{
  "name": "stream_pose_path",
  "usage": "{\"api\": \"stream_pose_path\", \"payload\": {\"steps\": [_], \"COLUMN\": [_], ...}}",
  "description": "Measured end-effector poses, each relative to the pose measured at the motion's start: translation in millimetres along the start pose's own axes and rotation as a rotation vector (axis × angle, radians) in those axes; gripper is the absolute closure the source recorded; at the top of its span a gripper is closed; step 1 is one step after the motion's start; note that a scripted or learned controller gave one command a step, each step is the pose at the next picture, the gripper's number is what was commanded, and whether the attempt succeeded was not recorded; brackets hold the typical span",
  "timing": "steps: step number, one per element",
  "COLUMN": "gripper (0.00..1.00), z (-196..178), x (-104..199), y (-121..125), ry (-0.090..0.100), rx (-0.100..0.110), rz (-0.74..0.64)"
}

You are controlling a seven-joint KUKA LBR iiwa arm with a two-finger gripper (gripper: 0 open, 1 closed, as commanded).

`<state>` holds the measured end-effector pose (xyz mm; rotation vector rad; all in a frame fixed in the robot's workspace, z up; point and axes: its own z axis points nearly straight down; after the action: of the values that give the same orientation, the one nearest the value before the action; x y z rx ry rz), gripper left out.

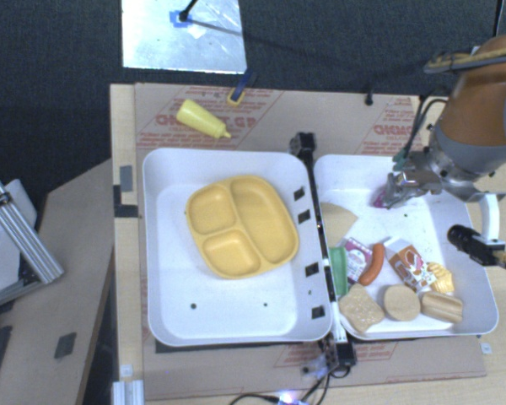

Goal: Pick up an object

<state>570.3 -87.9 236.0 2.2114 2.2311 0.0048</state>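
Over the far part of the right bin (354, 174) you see the gripper (398, 189), low and close to the white floor, with the grey arm and its orange band coming in from the right. Just beside it, on its left, lies a small magenta piece (379, 197) — it seems to touch the gripper's tip, but you cannot tell from this view whether the jaws are released or clenched, or whether the piece sits between them.

Other toy foods lie nearer in the same bin. A pale wedge (337, 220) rests against the left wall, and below it a green stick (338, 268) lies along that wall. Beside the stick are a pink-and-white packet (354, 251) and an orange sausage (372, 264), tilted. To their right lies a red-brown packet (409, 267). Along the near wall a toast slice (361, 308), a round bread slice (401, 302) and a bread roll (441, 307) sit in a row, touching.

The left bin (177, 310) holds a yellow tray (240, 224) with three compartments. Behind that bin, on the cardboard, lies a yellow squeeze bottle (201, 118).
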Motion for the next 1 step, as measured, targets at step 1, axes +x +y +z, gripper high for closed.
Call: {"api": "stream_pose_path", "payload": {"steps": [1], "gripper": [1.0], "z": [14.3], "x": [48.4], "y": [-11.1], "ry": [0.0], "rx": [0.002], "rz": [0.0]}}
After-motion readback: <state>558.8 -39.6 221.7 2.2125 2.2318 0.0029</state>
